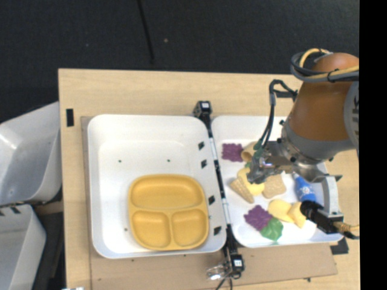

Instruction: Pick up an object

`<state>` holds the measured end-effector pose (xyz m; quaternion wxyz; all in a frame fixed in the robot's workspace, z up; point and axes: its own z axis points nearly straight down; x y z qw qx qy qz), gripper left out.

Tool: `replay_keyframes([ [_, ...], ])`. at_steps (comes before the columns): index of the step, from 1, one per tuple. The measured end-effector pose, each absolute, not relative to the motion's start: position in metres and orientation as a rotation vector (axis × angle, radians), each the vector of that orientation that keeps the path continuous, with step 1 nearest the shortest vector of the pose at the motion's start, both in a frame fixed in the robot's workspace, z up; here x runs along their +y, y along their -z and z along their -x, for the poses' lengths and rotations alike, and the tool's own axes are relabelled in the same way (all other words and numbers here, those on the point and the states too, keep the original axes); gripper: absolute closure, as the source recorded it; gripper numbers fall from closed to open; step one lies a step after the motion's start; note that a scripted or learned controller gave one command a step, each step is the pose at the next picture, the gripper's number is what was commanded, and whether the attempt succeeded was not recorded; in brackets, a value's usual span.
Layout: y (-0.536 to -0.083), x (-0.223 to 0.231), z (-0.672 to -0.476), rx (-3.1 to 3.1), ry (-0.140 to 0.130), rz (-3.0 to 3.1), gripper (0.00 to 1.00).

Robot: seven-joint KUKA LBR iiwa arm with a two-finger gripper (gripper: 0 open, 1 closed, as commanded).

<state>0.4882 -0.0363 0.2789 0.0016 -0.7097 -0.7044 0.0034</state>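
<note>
Pale wood made up the worktop, which carried two shallow white bins side by side. The left bin held a yellow divided tray, three compartments, lying toward its near side. The right bin held a scatter of toy food. The grey arm with its orange band reached in from the right and stood over the right bin's middle.

The hand pointed down among the toys; whether it was spread or pressed together could not be told, since the wrist and cables hid its tips, and nothing could be seen pinched in it.

The toys lay close around the hand. A pale yellow piece sat directly beneath it, apparently touching it, with a tan wedge-shaped piece just beside that on the left. A beige cracker-like piece lay just right of the hand. A purple piece sat near the hand, toward the far left, beside the divider between the bins. A blue bottle-like toy lay farther right, partly under the arm. Toward the near edge lay a yellow piece, a purple bunch of grapes and, touching it, a small green piece.
</note>
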Motion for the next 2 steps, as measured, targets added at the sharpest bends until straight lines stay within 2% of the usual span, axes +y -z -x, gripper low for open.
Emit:
replay_keyframes([
  [1,-0.273,0.066,-0.49,-2.231,0.0,2.209,1.0],
  [2,-0.423,0.032,-0.499,-2.232,0.023,2.229,1.0],
])
